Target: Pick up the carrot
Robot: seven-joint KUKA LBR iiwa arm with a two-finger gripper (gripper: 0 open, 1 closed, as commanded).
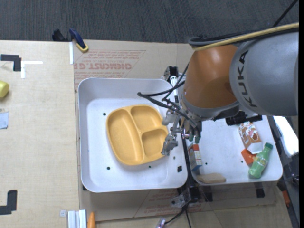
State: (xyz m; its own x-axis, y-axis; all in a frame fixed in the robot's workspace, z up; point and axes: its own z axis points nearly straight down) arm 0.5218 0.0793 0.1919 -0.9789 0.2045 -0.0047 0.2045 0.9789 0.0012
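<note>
The carrot [246, 155] is a short orange piece in the right bin [223, 167], tucked between a snack packet and a green bottle, and partly covered by the bottle. My gripper [169, 145] hangs low over the left bin [95, 141], at the right edge of a yellow divided plate [135, 134]. It is well to the left of the carrot, and nothing shows in its grasp. The grey and orange arm covers much of the right bin's far part.
Beside the carrot lie a green bottle [259, 161] and a printed snack packet [249, 133]. A small tube [195, 156] sits along the right bin's left wall, with a beige flat piece [211, 178] near its front edge. A yellow object [3, 89] rests on the bench at far left.
</note>
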